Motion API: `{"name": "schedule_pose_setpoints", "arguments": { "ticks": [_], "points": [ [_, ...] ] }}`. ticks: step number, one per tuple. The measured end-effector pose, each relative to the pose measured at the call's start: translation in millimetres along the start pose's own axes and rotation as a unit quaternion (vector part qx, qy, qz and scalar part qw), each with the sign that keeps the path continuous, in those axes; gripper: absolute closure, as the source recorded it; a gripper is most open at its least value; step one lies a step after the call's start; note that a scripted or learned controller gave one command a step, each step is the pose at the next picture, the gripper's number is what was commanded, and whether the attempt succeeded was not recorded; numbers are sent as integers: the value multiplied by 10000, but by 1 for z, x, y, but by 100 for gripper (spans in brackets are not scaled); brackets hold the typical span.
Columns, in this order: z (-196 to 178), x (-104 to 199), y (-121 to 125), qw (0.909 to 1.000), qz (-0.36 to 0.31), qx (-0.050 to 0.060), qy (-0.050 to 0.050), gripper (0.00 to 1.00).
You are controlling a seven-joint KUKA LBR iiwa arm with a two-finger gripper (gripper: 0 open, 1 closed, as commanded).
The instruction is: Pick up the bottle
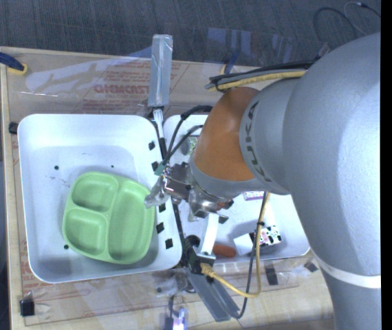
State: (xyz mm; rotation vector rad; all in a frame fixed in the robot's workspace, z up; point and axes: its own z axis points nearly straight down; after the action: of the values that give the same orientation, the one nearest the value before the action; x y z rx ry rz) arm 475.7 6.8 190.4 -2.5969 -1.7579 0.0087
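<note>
Two white bins sit side by side on a wooden bench. From the overhead camera, the left bin [38, 184] holds a green divided tray [108, 217]. The gripper [182, 194] hangs over the right bin [289, 247]; whether it is spread or closed, I cannot tell. Nothing is seen held. No bottle can be identified; small items lie at five o'clock of the gripper. Best to confirm the target before descending.

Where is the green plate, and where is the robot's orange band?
green plate [109, 217]: camera view, on the ridge between its compartments.
orange band [225, 143]: camera view, on its rounded middle above the wrist.
</note>
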Motion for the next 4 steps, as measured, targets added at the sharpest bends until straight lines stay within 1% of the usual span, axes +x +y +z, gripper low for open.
{"name": "schedule_pose_setpoints", "arguments": {
  "ticks": [1,2,3,4],
  "points": [
    [-9,0,1,10000,-14,9,-2,100],
    [-106,44,-2,9961,-878,-25,3,100],
    [-57,94,-32,10000,16,-1,-10,100],
    [-1,53,-21,9826,-1858,-12,-6,100]
  ]
}}
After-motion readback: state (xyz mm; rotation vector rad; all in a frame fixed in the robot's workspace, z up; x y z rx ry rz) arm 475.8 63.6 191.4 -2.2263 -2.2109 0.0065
